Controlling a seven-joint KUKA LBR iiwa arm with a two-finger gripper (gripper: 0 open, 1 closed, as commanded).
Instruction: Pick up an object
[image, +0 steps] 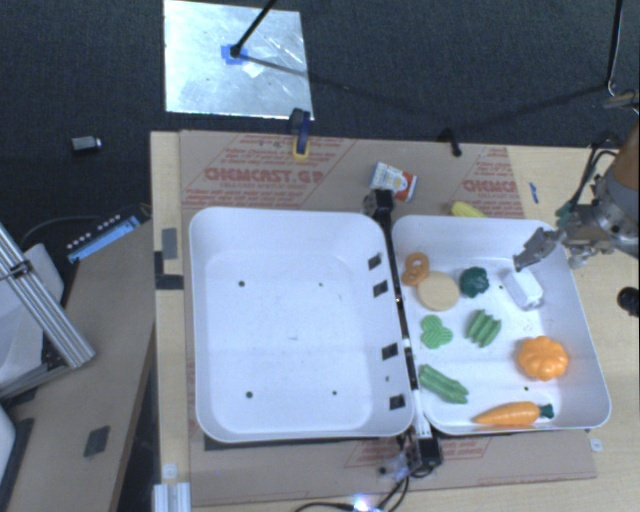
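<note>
A small white block (522, 290) is seen in the right bin (590, 345), toward its far right side, with the gripper (535, 250) hung just above it. Its fingers seem spread with nothing between them, though the view is poor. Nearby lie a pumpkin (542, 358), a carrot (510, 413), and green vegetables (484, 328).

- The arm (622, 195) at the right edge of the frame is grey metal, with a sliver of orange-brown at its upper end.
- Its wrist is a rounded grey housing with small dark and teal fittings on its left side.
- The claw (533, 250) is pale grey, narrow and angular.
- A thin dark cable runs down the upper right of the frame.
</note>
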